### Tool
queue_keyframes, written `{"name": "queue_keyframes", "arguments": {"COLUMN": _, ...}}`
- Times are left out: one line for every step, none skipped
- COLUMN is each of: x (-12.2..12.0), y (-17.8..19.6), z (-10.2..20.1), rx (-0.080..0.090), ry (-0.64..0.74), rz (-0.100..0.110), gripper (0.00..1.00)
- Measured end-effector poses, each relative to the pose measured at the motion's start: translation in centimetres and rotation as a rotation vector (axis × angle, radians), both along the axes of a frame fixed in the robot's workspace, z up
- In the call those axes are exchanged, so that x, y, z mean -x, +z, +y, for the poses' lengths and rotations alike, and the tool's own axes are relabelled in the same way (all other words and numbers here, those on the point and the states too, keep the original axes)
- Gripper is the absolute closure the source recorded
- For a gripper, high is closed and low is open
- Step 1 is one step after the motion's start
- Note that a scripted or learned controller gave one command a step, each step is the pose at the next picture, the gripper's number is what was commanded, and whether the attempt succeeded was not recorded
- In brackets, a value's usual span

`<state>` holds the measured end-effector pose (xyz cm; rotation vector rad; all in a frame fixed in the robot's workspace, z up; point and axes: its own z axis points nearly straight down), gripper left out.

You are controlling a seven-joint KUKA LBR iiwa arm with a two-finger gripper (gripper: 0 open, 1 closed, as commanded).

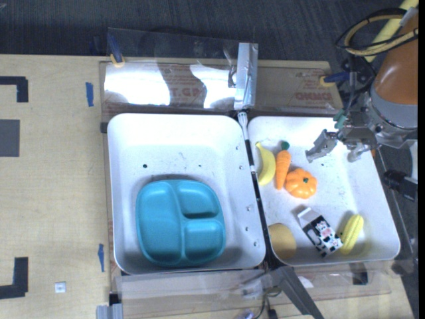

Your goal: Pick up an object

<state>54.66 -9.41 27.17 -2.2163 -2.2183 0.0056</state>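
Wooden bench, two white bins; our gripper (337, 145) hangs with its fingers apart and holding nothing near the right bin's (372, 248) far edge. We'd go for the little pumpkin (301, 183) mid-bin, touching the carrot (282, 168): probably light, hard, slick plastic, so pinch its round sides.

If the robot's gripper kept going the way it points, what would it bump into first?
The gripper points down and leftward, so it would probably meet the orange pumpkin first, or the bare floor of the right bin just before it; depth is hard to judge.
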Motion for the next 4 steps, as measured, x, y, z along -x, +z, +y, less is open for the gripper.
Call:
{"name": "queue_keyframes", "arguments": {"x": 3.1, "y": 4.9, "z": -1.3, "rx": 0.002, "ry": 0.024, "rz": -0.008, "gripper": 0.0}}
{"name": "queue_keyframes", "arguments": {"x": -0.6, "y": -13.6, "z": -1.0, "rx": 0.0, "ry": -0.065, "rz": 0.006, "gripper": 0.0}}
{"name": "queue_keyframes", "arguments": {"x": -3.8, "y": -18.5, "z": -4.0, "rx": 0.001, "ry": -0.082, "rz": -0.008, "gripper": 0.0}}
{"name": "queue_keyframes", "arguments": {"x": -9.0, "y": -13.1, "z": -5.6, "rx": 0.003, "ry": -0.181, "rz": -0.007, "gripper": 0.0}}
